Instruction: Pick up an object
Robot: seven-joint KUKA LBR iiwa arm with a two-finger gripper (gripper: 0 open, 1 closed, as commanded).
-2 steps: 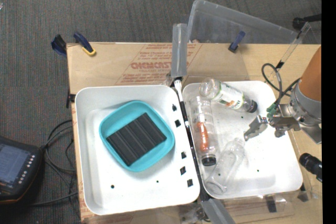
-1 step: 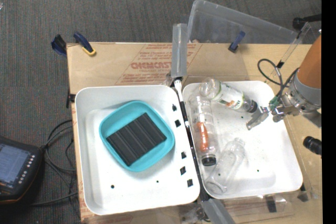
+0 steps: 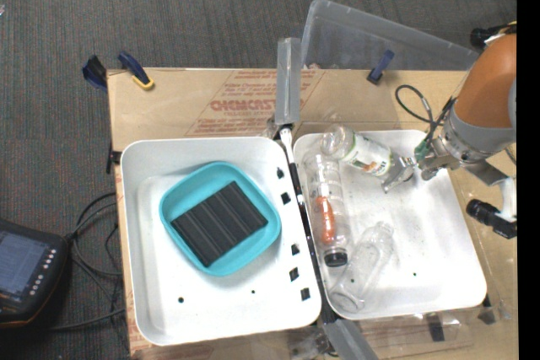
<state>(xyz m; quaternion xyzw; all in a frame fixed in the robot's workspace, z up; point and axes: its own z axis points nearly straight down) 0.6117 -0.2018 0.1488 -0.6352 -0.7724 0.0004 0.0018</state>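
I see my gripper [image 3: 403, 170] hanging over the right bin [image 3: 439, 265] with its fingers a little apart and holding nothing, just beside the small clear bottle [image 3: 359, 149], and I fear that slick, round thing could roll away.

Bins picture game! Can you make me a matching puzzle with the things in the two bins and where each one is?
Things:
1. teal tray
2. tube with orange inside
3. gripper
4. clear bottle

Places:
A. near the front of the right bin
B. along the right bin's left wall
C. in the left bin
D. over the back of the right bin

Pairs: 1-C, 2-B, 3-D, 4-A
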